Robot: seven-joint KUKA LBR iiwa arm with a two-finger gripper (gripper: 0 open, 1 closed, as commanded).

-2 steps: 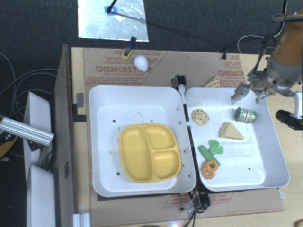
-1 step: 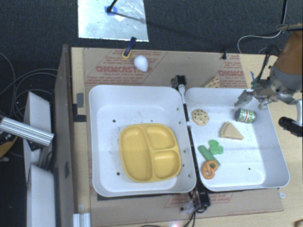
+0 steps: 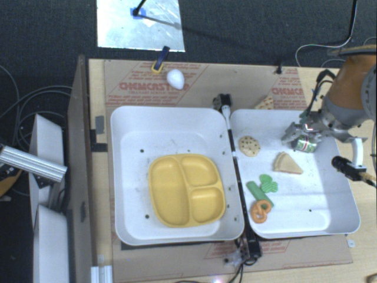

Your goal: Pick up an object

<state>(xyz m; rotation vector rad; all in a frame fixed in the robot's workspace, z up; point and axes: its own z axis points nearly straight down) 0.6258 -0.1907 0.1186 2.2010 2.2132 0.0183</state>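
Observation:
The right bin (image 3: 336, 217) holds a round chocolate-chip cookie (image 3: 249, 145), a tan wedge-shaped slice (image 3: 287, 164), a green toy vegetable (image 3: 262, 187) and an orange pretzel (image 3: 260, 211). My gripper (image 3: 303, 137) hangs low over the bin's far right part, just above and to the right of the tan slice. A small green and silver thing (image 3: 306, 145) sits right at the gripper's tip; whether it is held is unclear. The grey arm with its orange band (image 3: 353, 81) comes in from the right edge.
The left bin (image 3: 126, 158) holds a yellow divided plate (image 3: 187, 188). Behind the bins, a white egg-like ball (image 3: 175, 78), a small blue and yellow item (image 3: 159, 61) and a cracker (image 3: 265, 103) lie on the cardboard. A black cable fitting (image 3: 347, 167) overhangs the right bin's right rim.

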